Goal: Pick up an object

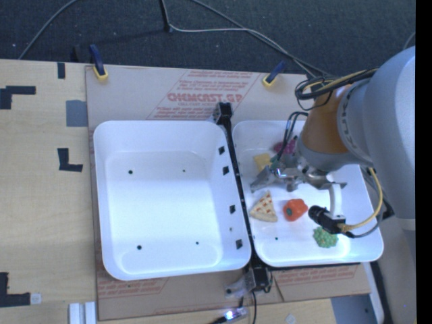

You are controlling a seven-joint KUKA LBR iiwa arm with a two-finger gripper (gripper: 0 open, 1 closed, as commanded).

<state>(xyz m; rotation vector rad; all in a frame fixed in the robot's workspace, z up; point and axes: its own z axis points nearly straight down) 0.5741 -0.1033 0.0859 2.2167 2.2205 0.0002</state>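
Bench boards on the left, then left bin (111,137), bare white floor, so it offers the most open room but nothing in it to grab. Black clips along the divider (233,181) hold the two bins edge to edge. Right bin (364,252) holds all the candidates: pizza slice (264,208) near the divider, yellow block (262,160) far of it, red tomato-like piece (294,209) in the middle, green broccoli-like piece (325,237) toward the near right, something pink (280,146) at the far side, partly hidden by the arm. Gripper (262,178) hangs low over the right bin, between yellow block and pizza slice, metal fingers look spread, nothing seen between them. Probably lined up for one of those two, can't tell which. Tight spot: divider wall just left of the fingers, pieces crowd both sides. Wrist and cables cover the bin's far right, little slack there
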